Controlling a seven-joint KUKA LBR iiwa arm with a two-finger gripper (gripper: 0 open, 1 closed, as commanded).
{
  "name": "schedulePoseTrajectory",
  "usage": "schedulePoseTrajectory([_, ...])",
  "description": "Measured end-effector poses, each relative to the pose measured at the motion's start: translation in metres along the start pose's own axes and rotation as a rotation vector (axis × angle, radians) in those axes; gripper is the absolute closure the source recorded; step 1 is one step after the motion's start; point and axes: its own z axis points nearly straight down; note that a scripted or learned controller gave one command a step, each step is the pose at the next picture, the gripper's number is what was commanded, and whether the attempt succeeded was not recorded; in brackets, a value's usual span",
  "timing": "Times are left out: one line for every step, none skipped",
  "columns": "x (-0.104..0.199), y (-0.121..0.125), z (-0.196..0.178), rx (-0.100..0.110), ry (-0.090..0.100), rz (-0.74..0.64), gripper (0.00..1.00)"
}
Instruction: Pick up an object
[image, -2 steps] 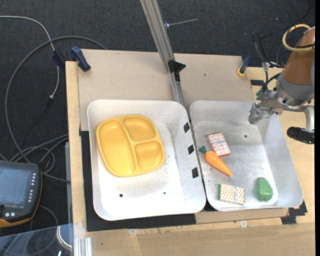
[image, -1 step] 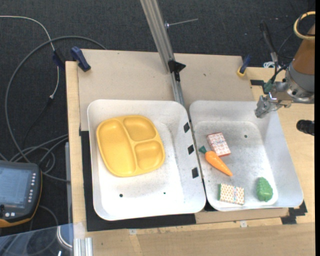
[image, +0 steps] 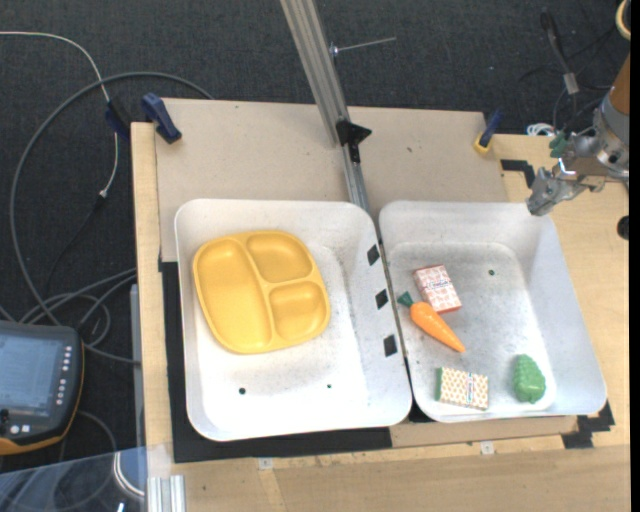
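Grey two-finger gripper (image: 543, 196) above right white bin's (image: 560, 290) far corner, finger state unclear, orange plastic carrot (image: 437, 324) beside small pink box (image: 438, 289), yellow divided tray (image: 262, 291) in left bin (image: 200, 400)

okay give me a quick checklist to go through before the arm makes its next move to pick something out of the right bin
1. Objects available in the right bin: ok. It holds a toy carrot, a pink box, a patterned packet and a green toy.
2. Objects spaced apart enough to grasp singly: partly ok. The packet and the green toy lie apart; the carrot's leafy end sits close to the pink box.
3. Gripper above a target: not ok. It is at the bin's upper right corner, off the objects.
4. Gripper carrying nothing: cannot tell.
5. Yellow divided plate out of the way: ok. It lies in the left bin.
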Motion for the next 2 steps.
schedulePoseTrajectory([0.060, 0.004, 0.009, 0.010, 0.006, -0.005, 1.00])
schedulePoseTrajectory([0.117, 0.005, -0.001, 0.009, 0.006, -0.005, 1.00])
